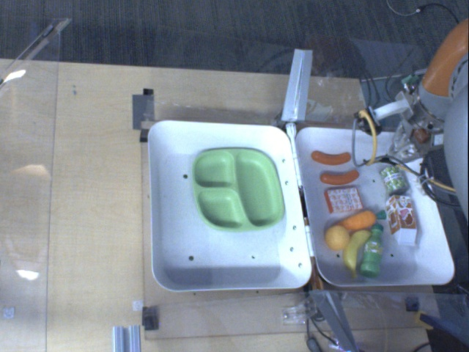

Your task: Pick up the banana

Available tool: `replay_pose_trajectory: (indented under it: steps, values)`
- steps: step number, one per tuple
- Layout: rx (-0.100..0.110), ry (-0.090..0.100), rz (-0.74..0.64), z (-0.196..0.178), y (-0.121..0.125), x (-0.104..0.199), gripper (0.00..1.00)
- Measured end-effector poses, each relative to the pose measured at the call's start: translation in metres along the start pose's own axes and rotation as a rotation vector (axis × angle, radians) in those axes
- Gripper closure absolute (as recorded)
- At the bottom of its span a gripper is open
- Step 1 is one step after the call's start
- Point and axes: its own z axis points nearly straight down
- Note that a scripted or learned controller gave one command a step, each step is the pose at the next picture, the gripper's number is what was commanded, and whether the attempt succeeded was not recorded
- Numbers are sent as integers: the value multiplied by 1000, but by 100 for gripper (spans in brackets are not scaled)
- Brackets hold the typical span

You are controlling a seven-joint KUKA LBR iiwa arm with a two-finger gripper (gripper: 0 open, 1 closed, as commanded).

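the banana [354, 248] lies at the near edge of the right bin [440, 264], tilted, wedged between a yellow lemon-like fruit [336, 237] on one side and a green bottle [371, 251] on the other, touching both. a carrot [359, 221] rests just above its upper end. farther back in the same bin sit a red-patterned packet [343, 199], two sausages [335, 166], a small green can [394, 180] and a carton [401, 215].

the arm [451, 72] sits at the far right, beyond the bin's back corner, with its gripper [410, 134] among cables, well apart from the banana. whether the gripper is apart or together cannot be told from here.

by my judgement the task stands at the approach step: nothing is held and the banana is untouched. the next move calls for travelling toward the near edge of the bin and coming down on the banana across its narrow width, which looks tight, since the bottle and the fruit crowd both flanks.

the left bin [168, 255] holds a green divided plate [239, 188]. both bins rest on a pale wooden surface [73, 196], with a metal bracket [297, 86] standing at the seam behind them. beyond the surface lies dark carpet [183, 13].
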Motion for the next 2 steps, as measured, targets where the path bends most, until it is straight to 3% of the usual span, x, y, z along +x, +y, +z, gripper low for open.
replay_pose_trajectory:
  steps: [1, 2]
  values:
    - [1, -1, 9, -6, 0, 1, 100]
    - [1, 1, 8, -37, -12, 5, 100]
